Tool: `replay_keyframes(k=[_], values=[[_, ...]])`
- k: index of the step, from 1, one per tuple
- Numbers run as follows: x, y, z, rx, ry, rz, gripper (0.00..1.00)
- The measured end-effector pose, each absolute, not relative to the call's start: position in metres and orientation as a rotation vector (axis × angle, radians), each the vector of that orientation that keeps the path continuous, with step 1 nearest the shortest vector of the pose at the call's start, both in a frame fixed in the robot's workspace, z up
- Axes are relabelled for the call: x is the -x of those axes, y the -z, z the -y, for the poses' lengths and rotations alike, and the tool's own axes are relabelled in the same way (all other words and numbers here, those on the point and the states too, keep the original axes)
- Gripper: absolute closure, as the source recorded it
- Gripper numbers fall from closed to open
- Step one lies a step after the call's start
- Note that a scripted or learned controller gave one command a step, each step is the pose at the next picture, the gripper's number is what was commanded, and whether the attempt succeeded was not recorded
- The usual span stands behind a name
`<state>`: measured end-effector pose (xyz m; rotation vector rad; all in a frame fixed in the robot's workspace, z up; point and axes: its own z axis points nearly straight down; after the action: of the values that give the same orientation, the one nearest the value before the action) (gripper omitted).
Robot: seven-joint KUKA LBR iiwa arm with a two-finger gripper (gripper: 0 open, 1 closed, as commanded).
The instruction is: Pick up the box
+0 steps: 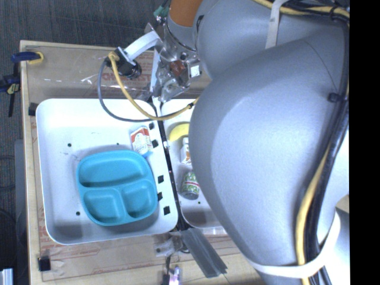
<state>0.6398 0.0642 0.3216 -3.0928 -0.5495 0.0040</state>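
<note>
The grey arm (273, 135) filled the right half of the view, hiding most of the right bin (199, 215) and blocking sight of whatever lay under it. The gripper (160, 97) sat at about twelve o'clock, over the far end of the divider between the two bins, and whether it was released or clenched could not be told among the cables and brackets. The box (140, 139), small, white and red, lay in the left bin (59, 159) close against the divider, just at the one o'clock corner of a blue divided tray (116, 186) and apparently touching its rim. The tray took up the middle and lower part of that bin. In the visible strip of the right bin lay a yellow object (178, 131) at the top, a small pale item (184, 150) below it, and a green can (190, 184) toward six o'clock. A yellow cable (122, 88) and a dark one looped over the far bin edge. The bins rested on a wooden bench (65, 58); dark floor showed at nine and twelve o'clock, and a blue clamp (24, 57) gripped the ten o'clock corner.
</note>
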Motion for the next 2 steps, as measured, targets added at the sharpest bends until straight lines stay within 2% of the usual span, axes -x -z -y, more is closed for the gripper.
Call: replay_keyframes(k=[1,2], values=[[-0.640,-0.331,-0.061,3.095,-0.009,0.550,1.00],[-0.646,-0.409,-0.062,3.107,-0.005,0.461,1.00]])
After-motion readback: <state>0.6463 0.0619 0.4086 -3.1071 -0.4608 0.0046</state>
